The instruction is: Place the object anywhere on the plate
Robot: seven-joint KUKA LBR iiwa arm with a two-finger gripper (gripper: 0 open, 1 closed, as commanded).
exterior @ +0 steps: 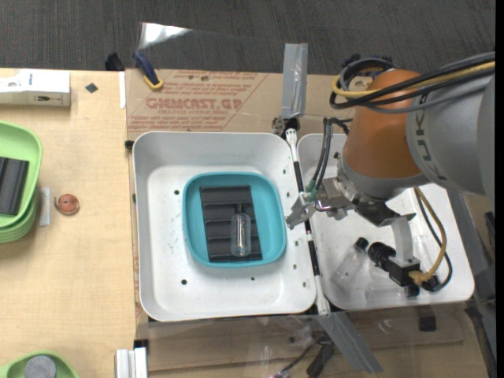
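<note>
On wooden bench (71, 290), two white bins (157, 282).

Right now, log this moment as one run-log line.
arm: over right bin | plate: teal, in left bin | on plate: black tray, clear tube | claw grip: cannot tell

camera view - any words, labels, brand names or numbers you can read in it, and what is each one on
"CHEMCAST GP": red print, faint and partly blurred, on the brown cardboard sheet behind the left bin; the smaller red lines around it are too small to read.
"KU": the start of dark lettering on the arm; the rest is cut off.
White box at upper left: dark marks, too small to read.
</note>
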